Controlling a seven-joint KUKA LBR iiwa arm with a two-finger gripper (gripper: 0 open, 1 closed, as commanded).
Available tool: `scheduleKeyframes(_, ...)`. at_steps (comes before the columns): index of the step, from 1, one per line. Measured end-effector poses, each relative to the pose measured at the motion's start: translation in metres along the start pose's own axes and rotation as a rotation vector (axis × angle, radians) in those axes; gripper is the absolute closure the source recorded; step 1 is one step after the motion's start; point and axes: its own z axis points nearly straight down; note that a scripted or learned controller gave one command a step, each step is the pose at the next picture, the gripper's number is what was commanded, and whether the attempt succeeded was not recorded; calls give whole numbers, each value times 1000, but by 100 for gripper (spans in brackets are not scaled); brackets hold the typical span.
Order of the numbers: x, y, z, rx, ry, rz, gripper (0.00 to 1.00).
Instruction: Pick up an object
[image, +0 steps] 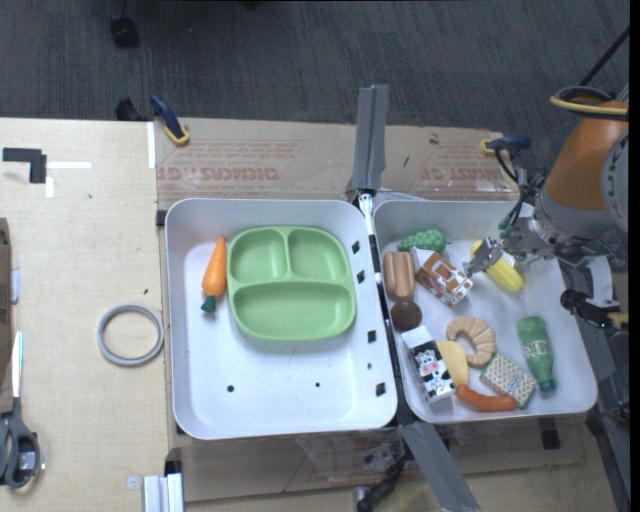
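My gripper (487, 258) hangs over the upper part of the right bin (575, 405), reaching in from the right. Its tip is right beside a yellow toy (507, 277) and just right of a small orange-and-white carton (445, 280). Nothing shows held in it. Also in this bin lie a green leafy toy (424, 240), a hot dog bun (399, 272), a brown round piece (405, 316), a croissant (473, 338), a banana (452, 361), a green bottle (536, 351), a card box (430, 371), a checkered packet (508, 379) and a sausage (486, 401).
The left bin (270, 400) holds a green divided plate (291, 282) and a carrot (213, 273) at its left. A metal divider (369, 140) runs between the bins. On the bench to the left lie a tape ring (130, 334) and scissors (18, 440).
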Motion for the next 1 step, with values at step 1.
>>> scheduleKeyframes(1,-1,1,-10,-2,-2,2,100)
